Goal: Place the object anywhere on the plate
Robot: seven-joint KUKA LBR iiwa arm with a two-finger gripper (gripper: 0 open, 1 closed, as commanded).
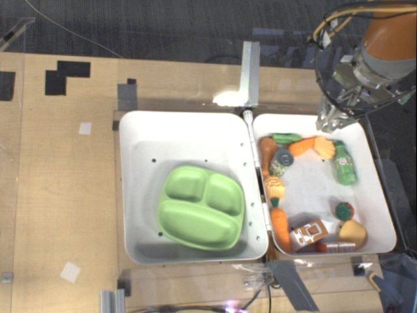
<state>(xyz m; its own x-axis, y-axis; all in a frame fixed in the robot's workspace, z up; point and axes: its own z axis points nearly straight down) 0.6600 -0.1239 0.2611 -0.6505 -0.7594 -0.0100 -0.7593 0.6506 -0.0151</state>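
1. The wooden bench [58, 194] carries two shallow white bins side by side: the left white bin [140, 135] and the right white bin [374, 175].
2. My grey arm with its orange band [391, 25] reaches in from the right, above the far right corner of the right bin.
3. The light green plastic plate with three compartments [201, 207] lies in the left bin, toward its near right part, with nothing on it.
4. My two-finger gripper [329, 124] hangs over the far edge of the right bin. I cannot tell how far my jaws stand apart, and I see nothing between them.
5. The objects to pick from all lie in the right bin. Nearest below my jaws are the orange carrot-shaped toy [303, 147] and the pale yellow wedge [324, 149] touching it, just beside my fingertips.
6. The small green bottle [344, 165] lies near, toward the right wall.
7. The second orange carrot [280, 227] lies along the left wall, well apart from my jaws.
8. The little brown carton [307, 232] and the yellow pear-shaped fruit [352, 231] lie by the near wall.
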